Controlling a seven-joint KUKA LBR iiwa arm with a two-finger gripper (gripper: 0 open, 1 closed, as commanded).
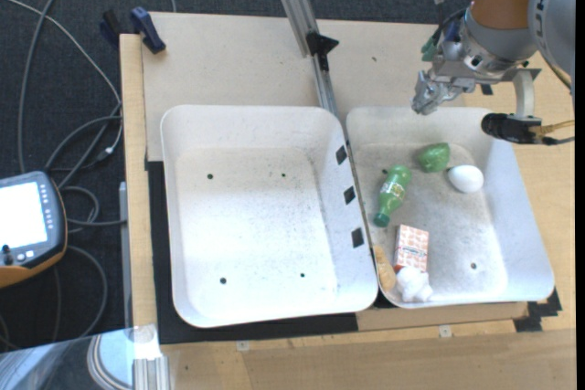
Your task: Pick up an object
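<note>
Gripper (426,102): above the right bin's (521,224) far rim, nothing held; finger spacing cannot be told.
Nearest object: green lump (434,157), just below the gripper in view, beside 1 white egg-like ball (465,179).
Green bottle (392,194): long axis near-far, slightly slanted.

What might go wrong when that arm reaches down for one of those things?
The end effector hangs over the right bin's far rim, so it might clip it. The white egg-like object is round and could slip away. The green bottle lies near the bin's left wall, leaving little room beside it.
</note>
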